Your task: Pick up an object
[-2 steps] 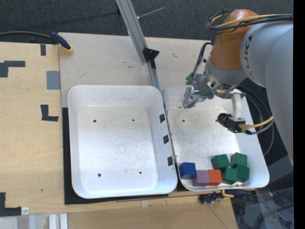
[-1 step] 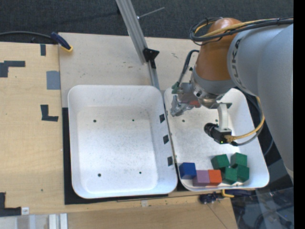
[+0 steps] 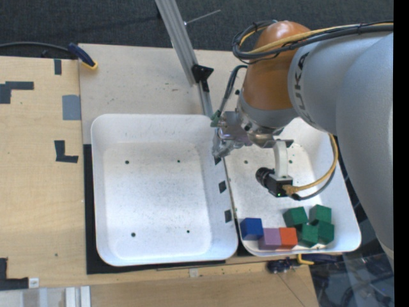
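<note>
Where the pale worktop takes up the left of the frame, the left bin is set beside it, its far rim touching the right bin. Over that shared rim, at centre frame, the end effector is held; whether it is wide or narrow cannot be told. At lower right, in the right bin, a blue block, a purple block and an orange block are lined up, with green blocks clustered just beyond.
</note>
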`<state>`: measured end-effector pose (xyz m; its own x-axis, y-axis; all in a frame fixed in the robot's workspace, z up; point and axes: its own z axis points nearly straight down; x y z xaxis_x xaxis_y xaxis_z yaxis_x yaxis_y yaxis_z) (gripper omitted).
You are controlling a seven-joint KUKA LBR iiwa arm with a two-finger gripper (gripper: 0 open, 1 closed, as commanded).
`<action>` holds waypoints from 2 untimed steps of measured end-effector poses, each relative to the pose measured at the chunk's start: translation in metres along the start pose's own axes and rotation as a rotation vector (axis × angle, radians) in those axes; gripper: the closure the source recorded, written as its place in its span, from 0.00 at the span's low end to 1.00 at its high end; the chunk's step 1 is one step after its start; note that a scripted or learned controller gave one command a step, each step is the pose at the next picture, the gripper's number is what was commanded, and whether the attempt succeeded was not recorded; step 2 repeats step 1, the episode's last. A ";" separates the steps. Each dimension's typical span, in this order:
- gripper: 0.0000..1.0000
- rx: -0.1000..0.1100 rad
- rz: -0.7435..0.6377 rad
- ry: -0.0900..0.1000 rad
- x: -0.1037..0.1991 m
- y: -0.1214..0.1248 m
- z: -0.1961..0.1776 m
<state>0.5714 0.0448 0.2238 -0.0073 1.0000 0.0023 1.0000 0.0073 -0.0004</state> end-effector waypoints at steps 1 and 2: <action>1.00 0.003 0.000 0.000 0.055 -0.018 0.000; 1.00 0.003 0.000 0.000 0.055 -0.018 0.000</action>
